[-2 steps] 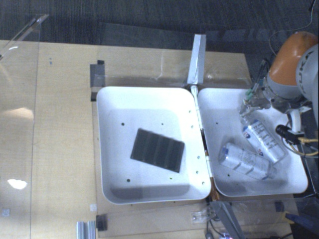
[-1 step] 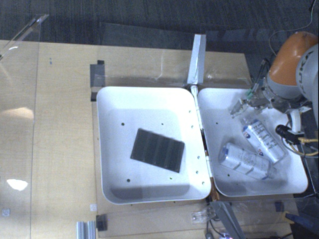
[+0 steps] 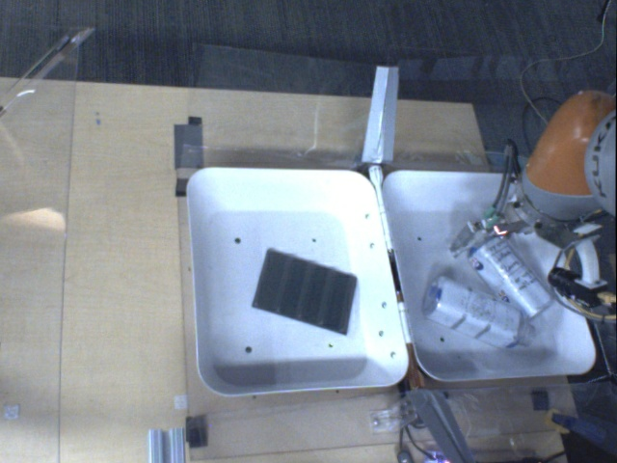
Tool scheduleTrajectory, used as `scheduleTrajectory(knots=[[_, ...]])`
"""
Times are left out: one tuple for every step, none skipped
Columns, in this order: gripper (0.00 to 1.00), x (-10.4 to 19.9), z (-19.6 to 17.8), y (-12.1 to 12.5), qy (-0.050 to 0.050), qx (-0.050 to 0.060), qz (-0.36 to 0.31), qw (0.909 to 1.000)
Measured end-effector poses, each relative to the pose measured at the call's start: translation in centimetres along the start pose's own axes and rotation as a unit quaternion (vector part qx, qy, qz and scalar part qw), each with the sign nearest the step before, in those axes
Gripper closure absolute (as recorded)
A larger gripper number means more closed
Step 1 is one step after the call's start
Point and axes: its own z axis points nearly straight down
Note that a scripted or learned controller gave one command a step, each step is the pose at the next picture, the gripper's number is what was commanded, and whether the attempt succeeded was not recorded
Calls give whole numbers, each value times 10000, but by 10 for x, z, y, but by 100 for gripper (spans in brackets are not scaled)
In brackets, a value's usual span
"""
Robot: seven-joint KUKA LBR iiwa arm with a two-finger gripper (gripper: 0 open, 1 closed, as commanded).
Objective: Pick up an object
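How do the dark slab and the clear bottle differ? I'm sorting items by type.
The dark slab is flat, ribbed and opaque; the clear bottle is rounded and see-through. The slab lies in the left bin, the bottle in the right bin. Both lie tilted.

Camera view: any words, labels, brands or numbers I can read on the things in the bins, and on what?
None can be read.
Clear plastic bottle, right bin: label marks too blurred.
Cylinder by the gripper: dark marks, too small.
Dark ribbed pad, left bin: no text.
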Motion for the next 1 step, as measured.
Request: scheduleTrajectory(knots=[[100,1,-13,3,-5,-43,-6,10000]])
